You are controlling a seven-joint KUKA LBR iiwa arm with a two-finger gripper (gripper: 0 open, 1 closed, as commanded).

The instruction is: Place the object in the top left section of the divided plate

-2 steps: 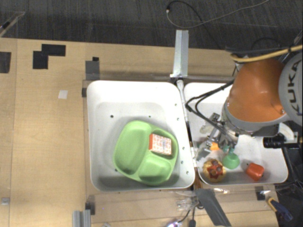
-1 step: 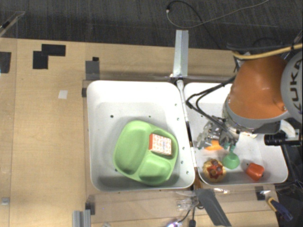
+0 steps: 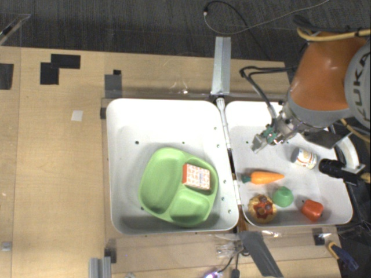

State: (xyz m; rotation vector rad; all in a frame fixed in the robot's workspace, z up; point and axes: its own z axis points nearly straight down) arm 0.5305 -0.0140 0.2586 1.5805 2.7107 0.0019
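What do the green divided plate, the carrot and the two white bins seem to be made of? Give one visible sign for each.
Green divided plate: likely moulded plastic, with soft sheen and rounded ridges.
Carrot: probably a plastic toy, uniformly orange and smooth.
White bins: plastic or coated metal, hard to tell; smooth, faintly glossy.

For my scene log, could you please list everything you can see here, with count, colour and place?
bins: 2, white, side by side on bench
divided plate: 1, green, left bin
patterned block: 1, red and white, on plate's upper right section
carrot: 1, orange, right bin
green ball: 1, right bin
mixed-colour item: 1, red and yellow, right bin
red item: 1, right bin
small container: 1, white, right bin
arm: 1, grey and orange, over right bin
hand: 1, above right bin
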